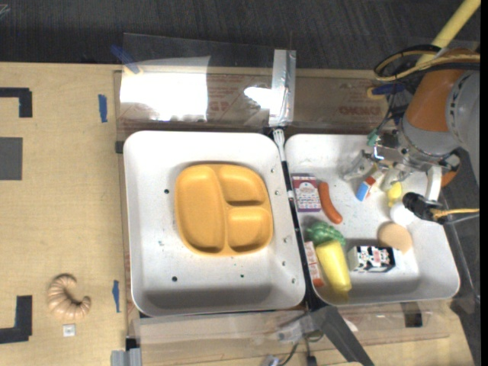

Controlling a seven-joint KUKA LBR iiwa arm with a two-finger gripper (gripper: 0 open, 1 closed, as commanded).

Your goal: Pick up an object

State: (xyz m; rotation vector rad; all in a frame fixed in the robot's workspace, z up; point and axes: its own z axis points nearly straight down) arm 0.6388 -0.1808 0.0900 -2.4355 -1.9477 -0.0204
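Evidently no object has been lifted yet: every candidate lies loose in the right bin (446, 269), toward the right of the frame. Nearest the gripper (379, 166) are a small blue piece (364, 191) and a yellow piece (394, 194), just below it. Whether the gripper is released or clenched cannot be told at this size, and nothing is seen held by it.

Lower in that bin an egg-like ball (395, 237), a toy corn cob (331, 256), an orange carrot-like stick (329, 202), a small printed box (306, 194) and a black-and-white card (373, 258) are spread out.

For a clean pick, one isolated item would best be chosen, approached straight down and centred, so that neighbours are not nudged; the round ball would likely slip.

A yellow divided tray (223, 207) is carried by the left bin (145, 265), and a croissant-like toy (68, 296) rests on the table (53, 204) at lower left.
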